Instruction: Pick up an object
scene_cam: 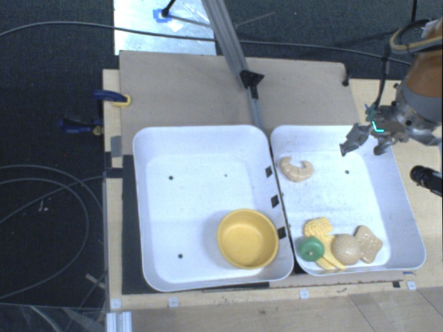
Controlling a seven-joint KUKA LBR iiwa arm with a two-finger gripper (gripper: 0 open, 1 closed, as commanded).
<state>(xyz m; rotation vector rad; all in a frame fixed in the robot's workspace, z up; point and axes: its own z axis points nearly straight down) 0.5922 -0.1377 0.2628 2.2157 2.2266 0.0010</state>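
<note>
White and shallow, the right plastic bin (387, 185) holds a pale croissant-shaped toy (296, 169) near its upper left and a cluster of small toy foods (339, 244) at its lower edge. The gripper (365, 142) hangs over the bin's upper right corner, fingers apart, gripping nothing. A round yellow bowl (248, 237) sits in the left white bin (180, 185)

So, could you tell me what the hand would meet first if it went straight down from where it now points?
Probably the bare floor of the right bin, near its far right corner; depth is unclear.
</note>
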